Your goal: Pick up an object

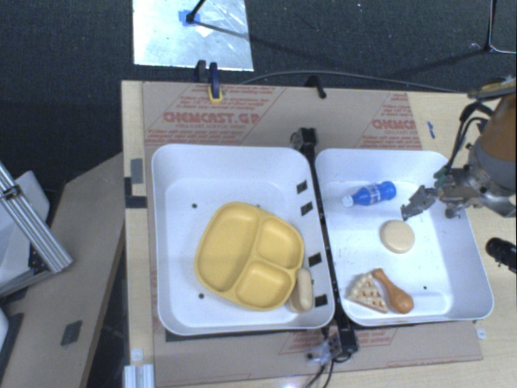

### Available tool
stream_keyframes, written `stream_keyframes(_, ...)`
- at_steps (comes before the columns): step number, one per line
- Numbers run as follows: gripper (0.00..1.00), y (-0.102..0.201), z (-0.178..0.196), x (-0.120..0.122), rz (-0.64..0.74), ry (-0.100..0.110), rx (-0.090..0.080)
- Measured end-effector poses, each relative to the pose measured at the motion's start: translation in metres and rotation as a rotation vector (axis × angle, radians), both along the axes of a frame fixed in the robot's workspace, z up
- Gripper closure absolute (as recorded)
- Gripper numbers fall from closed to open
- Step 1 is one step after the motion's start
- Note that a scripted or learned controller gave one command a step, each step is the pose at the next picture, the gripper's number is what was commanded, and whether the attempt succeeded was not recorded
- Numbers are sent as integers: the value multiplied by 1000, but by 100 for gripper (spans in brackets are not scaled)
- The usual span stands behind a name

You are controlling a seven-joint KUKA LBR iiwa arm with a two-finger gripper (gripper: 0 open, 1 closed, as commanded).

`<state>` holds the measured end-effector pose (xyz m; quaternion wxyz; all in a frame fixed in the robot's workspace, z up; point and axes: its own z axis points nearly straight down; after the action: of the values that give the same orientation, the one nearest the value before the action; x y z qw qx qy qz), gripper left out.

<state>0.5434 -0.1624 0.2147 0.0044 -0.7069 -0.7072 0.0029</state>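
Note:
My gripper [431, 204] hovers over the right bin [468, 293], near its right wall. Its two dark fingers stand apart, open, with nothing between them. A round beige bun [397, 237] lies just below and left of the fingertips. A blue bottle [371, 193] lies on its side to the gripper's left. At the front of this bin a waffle wedge [367, 291] touches a brown drumstick [393, 292].
The left bin [174, 217] holds a yellow divided plate [249, 254], with a pale bread roll [303, 288] against its front right edge. A black divider [317, 217] with clips runs between the bins. The arm's grey body [494, 164] hangs over the right rim.

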Motion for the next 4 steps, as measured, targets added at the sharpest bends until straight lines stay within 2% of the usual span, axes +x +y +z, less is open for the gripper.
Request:
stream_keyframes(1, 0, 0, 6, 3, 3, -12, -2)
stream_keyframes(3, 0, 2, -107, -11, 1, -8, -1)
stream_keyframes(4, 0, 2, -131, -10, 1, -10, -2)
